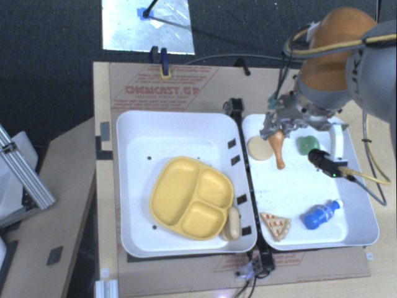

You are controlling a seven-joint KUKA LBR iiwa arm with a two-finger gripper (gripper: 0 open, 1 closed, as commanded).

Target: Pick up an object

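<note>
we hover our gripper (277, 131) over the drumstick (277, 146) in the right bin (360, 228), grip state unclear, descent next.

We see the gripper (277, 127) low over the right bin (360, 228), just above a tan wooden spoon (276, 146); a green object (306, 144), blue bottle (321, 214) and pizza slice (275, 225) lie around it; the left bin (133, 166) bears a yellow divided tray (191, 197) with a bread roll (233, 223) beside it.
</note>
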